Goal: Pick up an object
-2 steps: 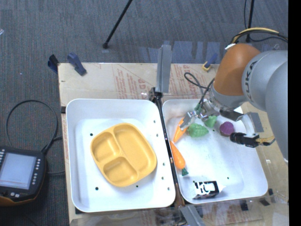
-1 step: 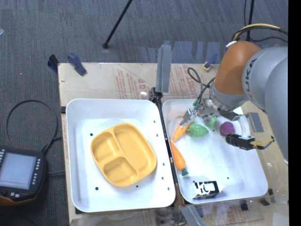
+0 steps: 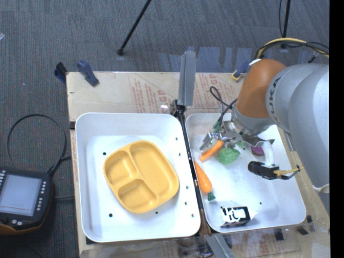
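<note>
The grey arm's two-finger gripper hangs low in the right white bin, near its far left corner; whether its jaws hold anything, I cannot tell. Two orange toy carrots: one at the fingertips, touching a green leafy toy, another along the left wall. The near right corner lies open. The left white bin carries one yellow sectioned plate.
</note>
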Robot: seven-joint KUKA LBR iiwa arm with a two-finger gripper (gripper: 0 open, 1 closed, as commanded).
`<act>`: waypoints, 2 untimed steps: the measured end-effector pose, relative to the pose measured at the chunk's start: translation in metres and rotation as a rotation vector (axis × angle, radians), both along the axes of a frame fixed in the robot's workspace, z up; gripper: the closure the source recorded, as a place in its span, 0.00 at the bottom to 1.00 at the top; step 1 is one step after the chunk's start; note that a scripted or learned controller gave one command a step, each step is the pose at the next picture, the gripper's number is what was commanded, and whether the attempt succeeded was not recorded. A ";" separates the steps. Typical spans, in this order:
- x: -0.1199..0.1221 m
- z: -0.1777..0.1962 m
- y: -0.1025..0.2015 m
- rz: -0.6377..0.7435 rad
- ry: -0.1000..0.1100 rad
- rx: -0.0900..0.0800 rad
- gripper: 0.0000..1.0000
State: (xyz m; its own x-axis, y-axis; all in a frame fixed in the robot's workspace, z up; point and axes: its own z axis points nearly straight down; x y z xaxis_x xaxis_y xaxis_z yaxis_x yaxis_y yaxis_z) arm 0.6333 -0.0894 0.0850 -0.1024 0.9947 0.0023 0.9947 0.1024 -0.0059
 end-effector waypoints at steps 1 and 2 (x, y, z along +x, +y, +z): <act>0.000 0.011 -0.002 -0.004 0.000 0.001 1.00; -0.006 0.106 0.034 -0.134 -0.012 -0.001 1.00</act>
